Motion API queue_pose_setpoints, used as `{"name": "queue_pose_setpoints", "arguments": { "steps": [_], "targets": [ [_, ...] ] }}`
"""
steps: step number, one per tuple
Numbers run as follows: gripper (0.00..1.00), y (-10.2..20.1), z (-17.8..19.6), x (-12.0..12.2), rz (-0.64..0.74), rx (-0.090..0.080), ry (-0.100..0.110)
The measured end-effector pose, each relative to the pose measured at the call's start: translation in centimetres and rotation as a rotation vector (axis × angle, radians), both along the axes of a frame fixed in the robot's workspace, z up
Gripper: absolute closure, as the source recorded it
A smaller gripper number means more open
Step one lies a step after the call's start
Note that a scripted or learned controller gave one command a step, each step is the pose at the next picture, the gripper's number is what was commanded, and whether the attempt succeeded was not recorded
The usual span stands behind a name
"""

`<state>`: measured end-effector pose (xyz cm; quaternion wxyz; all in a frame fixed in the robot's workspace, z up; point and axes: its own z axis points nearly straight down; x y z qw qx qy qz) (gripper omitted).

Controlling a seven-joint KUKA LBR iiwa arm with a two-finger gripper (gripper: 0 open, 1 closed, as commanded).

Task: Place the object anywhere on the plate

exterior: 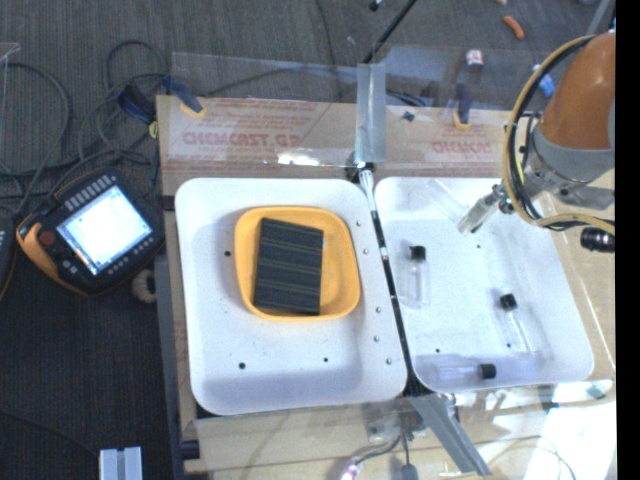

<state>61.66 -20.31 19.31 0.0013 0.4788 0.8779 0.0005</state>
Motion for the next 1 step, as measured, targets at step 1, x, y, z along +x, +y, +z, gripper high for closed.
{"name": "queue_pose_setpoints", "arguments": {
  "steps": [1],
  "targets": [
    [0.0,0.01,0.01,0.01,0.0,0.0,0.0]
  ]
}}
